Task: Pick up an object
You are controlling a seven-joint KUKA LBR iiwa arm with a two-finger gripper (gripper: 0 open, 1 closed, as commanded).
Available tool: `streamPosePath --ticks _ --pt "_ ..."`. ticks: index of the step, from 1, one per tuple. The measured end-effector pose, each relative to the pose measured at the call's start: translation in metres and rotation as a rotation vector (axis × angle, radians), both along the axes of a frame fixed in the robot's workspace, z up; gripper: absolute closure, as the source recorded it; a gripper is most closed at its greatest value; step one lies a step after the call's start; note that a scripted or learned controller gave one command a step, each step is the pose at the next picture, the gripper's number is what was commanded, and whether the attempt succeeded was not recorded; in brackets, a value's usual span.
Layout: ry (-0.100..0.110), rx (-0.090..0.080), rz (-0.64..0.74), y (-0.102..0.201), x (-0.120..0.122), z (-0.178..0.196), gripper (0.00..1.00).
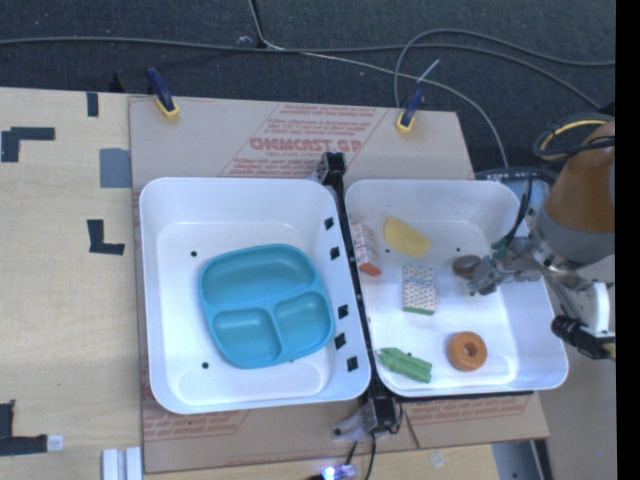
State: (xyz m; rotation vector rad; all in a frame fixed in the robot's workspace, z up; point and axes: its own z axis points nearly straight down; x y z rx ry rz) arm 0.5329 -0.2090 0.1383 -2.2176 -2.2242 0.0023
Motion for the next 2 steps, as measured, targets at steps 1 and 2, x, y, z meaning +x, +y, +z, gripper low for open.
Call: streamPosePath --ticks 1,2 --pt "-0.006 -0.002 -0.002 -0.002 -0.005 0.061 1.00" --pt "-0.008 -0.002 -0.001 -0.004 -0.006 0.125 1.00"
